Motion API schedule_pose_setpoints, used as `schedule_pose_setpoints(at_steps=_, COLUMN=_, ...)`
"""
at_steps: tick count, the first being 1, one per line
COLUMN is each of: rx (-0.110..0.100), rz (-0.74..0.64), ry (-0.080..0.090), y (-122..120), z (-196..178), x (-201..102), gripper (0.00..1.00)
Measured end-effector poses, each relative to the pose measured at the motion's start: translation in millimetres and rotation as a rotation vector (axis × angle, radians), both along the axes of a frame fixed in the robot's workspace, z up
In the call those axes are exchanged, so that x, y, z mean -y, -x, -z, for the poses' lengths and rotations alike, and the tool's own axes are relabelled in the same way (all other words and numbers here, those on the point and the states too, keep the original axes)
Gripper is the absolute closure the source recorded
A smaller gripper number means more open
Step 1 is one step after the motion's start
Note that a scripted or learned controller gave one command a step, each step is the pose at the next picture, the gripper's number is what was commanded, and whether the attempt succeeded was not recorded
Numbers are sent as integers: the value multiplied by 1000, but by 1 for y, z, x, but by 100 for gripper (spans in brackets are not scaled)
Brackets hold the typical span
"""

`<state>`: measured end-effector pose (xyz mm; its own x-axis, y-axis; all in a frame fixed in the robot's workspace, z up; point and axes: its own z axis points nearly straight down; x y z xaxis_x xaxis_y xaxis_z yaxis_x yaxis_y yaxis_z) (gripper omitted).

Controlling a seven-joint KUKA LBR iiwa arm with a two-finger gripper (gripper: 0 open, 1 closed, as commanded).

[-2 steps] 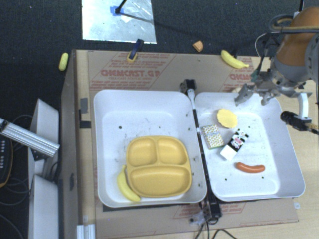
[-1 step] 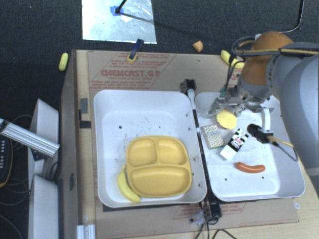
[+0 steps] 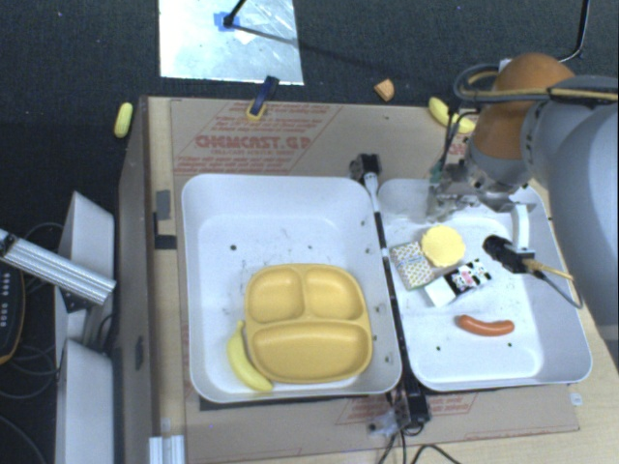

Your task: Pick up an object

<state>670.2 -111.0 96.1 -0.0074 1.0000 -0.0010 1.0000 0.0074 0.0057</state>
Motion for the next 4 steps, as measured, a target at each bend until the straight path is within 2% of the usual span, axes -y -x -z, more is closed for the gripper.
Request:
schedule_pose_setpoints(at_steps=1, rx=0, rz=0, ry=0, y=0, z=0, x=0, gripper=0)
schedule_pose_setpoints(at_steps=2, rx=-5, rz=6, ry=-1, y=44, z=7, x=-22, gripper=0)
schedule_pose_setpoints(at_steps=3, rx=-5, rz=6, ry=-1, y=74, z=12, x=-12, gripper=0)
schedule_pose_setpoints(at_steps=4, rx=-3, rz=5, ry=-2, y=73, z=1, x=-13, gripper=100)
